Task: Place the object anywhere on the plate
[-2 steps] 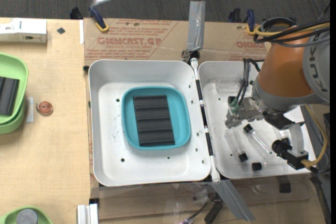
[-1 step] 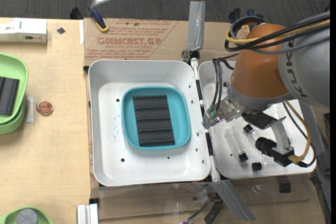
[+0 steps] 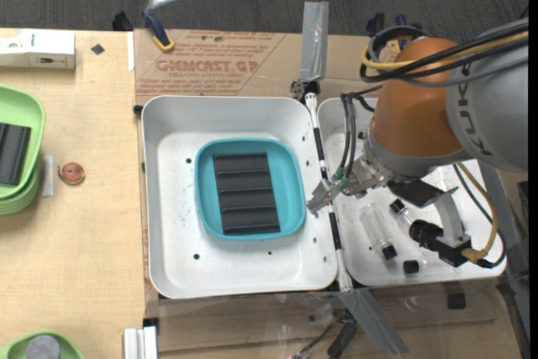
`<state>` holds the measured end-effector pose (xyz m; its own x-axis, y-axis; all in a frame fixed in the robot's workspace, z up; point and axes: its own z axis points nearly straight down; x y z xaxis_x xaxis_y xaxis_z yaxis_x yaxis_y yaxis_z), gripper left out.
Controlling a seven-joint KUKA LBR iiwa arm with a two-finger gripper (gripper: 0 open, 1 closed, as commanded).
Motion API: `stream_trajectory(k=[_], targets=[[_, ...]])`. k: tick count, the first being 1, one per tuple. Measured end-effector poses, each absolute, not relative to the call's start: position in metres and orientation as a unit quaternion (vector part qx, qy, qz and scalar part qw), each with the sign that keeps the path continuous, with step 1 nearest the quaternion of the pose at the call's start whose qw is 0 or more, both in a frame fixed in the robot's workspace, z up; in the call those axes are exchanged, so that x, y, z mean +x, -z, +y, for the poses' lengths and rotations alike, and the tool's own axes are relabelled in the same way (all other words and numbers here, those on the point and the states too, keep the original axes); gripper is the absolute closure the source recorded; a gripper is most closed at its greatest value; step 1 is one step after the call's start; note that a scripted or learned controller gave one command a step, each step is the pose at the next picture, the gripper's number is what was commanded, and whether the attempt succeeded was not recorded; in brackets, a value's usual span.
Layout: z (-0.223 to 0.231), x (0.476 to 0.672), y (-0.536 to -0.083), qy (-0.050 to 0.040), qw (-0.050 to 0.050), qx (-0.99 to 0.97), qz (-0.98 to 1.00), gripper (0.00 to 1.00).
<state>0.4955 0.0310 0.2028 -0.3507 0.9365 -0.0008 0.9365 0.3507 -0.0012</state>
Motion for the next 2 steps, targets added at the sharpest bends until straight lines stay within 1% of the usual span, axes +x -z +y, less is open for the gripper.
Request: stream_trajectory(k=[1,2], targets=[[0.071,0.529,-0.269,-0.0018,0.000,-0.602,-0.799,0.00],[0.156,0.565,-0.253,-0.0022,0.000,-0.617,-0.787,0.00]])
